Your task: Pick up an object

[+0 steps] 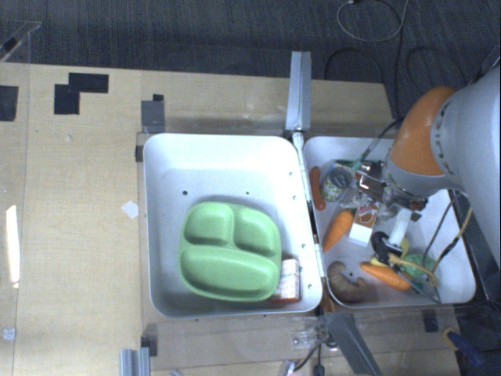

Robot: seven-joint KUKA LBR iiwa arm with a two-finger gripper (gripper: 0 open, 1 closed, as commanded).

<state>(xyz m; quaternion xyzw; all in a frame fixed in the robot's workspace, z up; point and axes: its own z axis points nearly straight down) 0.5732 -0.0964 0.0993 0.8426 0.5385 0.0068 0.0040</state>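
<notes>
Pale wood counter (78, 233) under dark carpet, bearing two white bins side by side.

Left bin (164, 163): we log one green tray (232, 251), three compartments, lying flat toward the near side; a small packet (290, 280) touches its near right corner.

Right bin (463, 276): we log a carrot (338, 228) tilted near the left wall, a second carrot (385, 276) lying nearer, a brown lump (347, 283) at the near left corner, a red stick (316, 189) along the divider, and a white block (360, 233) just beside the first carrot.

Gripper (374, 196): low over the right bin's middle, among clutter; we cannot tell its state.

Handling, in our judgement: the tilted carrot looks the likeliest pick. Probably light, stiff toy plastic, smooth and tapered, so liable to slip. We would take it across the thick upper end.
</notes>
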